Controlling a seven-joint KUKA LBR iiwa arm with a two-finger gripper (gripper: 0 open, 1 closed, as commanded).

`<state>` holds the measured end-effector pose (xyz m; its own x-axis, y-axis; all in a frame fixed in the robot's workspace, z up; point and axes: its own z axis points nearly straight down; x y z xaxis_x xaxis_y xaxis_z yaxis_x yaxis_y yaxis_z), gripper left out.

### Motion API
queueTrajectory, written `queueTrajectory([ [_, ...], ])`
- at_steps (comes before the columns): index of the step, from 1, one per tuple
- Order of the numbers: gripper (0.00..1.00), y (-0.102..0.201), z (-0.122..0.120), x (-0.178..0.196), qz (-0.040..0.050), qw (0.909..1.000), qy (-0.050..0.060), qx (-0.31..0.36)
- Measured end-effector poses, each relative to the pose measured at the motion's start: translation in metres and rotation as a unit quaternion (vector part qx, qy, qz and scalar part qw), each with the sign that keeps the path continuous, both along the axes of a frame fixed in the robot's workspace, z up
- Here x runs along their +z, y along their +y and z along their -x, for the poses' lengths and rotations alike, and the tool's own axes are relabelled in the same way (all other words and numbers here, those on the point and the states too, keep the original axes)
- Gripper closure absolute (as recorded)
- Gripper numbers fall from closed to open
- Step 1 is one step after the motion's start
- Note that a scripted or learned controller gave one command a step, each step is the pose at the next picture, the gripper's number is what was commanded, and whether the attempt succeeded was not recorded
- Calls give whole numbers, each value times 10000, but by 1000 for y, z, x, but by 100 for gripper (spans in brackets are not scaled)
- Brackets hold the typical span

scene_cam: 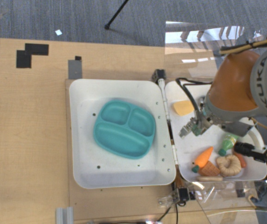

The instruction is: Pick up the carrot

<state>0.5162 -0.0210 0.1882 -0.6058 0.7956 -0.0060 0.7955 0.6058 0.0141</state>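
The carrot (202, 157) is orange with a green stub at its lower end. It lies at a slant near the front of the right bin (185, 143). My gripper (192, 128) hangs over the middle of that bin, a short way up and to the left of the carrot and apart from it. The fingers are small and dark against the wrist, and nothing shows between them.
A yellow wedge (183, 108) lies at the back of the right bin. A waffle cone (209, 169), a pretzel-like ring (229, 165) and a green piece (226, 145) crowd beside the carrot. The left bin (84, 139) holds a teal divided plate (124, 128).
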Motion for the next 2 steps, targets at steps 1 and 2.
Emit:
queueTrajectory([
  [1, 0, -4, 1, -2, 17, 10000, 24, -24],
  [2, 0, -20, 27, -3, 38, 9890, 35, 1477],
])
